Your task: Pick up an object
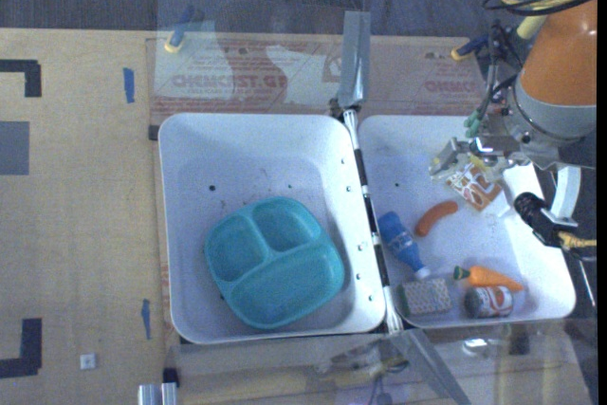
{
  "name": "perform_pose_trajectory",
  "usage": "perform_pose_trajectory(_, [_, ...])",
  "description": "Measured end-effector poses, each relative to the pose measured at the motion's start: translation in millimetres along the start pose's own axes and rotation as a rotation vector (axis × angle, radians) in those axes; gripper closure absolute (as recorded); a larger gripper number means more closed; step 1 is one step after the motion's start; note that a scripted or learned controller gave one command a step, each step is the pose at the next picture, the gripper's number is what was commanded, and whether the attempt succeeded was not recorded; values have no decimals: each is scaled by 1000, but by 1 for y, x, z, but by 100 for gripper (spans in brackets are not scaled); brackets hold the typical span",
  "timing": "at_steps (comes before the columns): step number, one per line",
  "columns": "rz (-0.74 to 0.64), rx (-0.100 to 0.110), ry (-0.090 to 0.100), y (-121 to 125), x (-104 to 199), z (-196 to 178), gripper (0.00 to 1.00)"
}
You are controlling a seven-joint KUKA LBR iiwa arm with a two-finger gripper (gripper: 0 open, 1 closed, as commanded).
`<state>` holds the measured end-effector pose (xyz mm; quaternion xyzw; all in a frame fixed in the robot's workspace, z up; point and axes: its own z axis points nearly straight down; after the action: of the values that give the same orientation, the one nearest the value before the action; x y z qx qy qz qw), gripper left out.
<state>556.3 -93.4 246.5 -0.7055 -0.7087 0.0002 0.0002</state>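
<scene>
My gripper (459, 160) hangs over the upper right part of the right bin (379, 147), right above an orange and white snack packet (477, 189). Whether it touches the packet is unclear. Below and to the left of it lies a small orange sausage-shaped piece (436, 216). A blue bottle (400, 243) lies against the bin's left wall. Along the front of this bin sit a grey sponge block (427, 296), a toy carrot (490, 277) and a small can (488, 301).
The left bin (190, 156) holds a teal divided plate (274, 260) in its front half. A metal divider (355, 71) runs between the two bins at the back. The arm's orange band (561, 52) and cables fill the upper right.
</scene>
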Motion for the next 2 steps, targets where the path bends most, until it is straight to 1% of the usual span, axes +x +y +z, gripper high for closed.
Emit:
perform_pose_trajectory(1, [-23,-4,-1,12,7,-17,0])
perform_pose_trajectory(2, [-73,-1,0,21,-46,56,0])
